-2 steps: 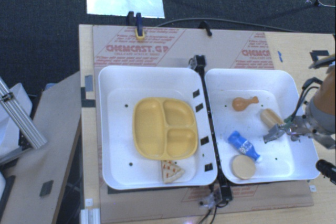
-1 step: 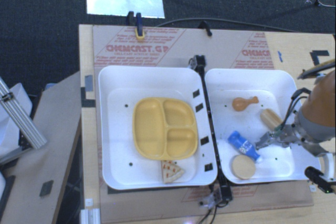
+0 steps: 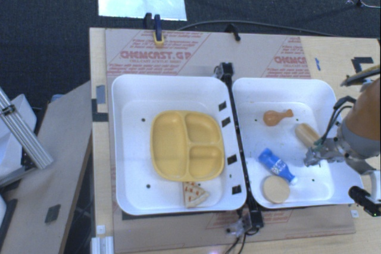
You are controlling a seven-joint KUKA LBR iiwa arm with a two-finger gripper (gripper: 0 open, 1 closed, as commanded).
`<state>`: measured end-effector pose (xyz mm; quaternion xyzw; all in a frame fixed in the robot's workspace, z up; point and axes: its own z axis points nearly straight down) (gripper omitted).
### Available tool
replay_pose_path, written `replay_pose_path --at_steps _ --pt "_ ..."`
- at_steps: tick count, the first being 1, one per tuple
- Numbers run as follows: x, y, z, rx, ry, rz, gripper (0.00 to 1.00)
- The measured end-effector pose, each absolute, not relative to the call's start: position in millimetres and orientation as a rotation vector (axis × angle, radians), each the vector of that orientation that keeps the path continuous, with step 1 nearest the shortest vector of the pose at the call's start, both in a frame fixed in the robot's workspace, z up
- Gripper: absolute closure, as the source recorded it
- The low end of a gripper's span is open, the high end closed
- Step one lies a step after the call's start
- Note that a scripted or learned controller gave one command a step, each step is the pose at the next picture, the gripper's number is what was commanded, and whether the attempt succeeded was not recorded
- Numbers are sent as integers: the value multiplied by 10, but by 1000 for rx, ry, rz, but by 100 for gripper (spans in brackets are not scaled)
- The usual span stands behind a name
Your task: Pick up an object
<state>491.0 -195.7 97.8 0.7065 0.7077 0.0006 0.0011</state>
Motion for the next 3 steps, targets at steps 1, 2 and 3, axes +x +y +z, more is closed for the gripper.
replay_pose_path --at_steps 1,2,3 --pt "4976 -1927 1426 2212 2223 4 100" --pt "5001 -1863 2046 2210 2221 7 100" --pt "5022 -1869 2566 2211 2221 6 100"
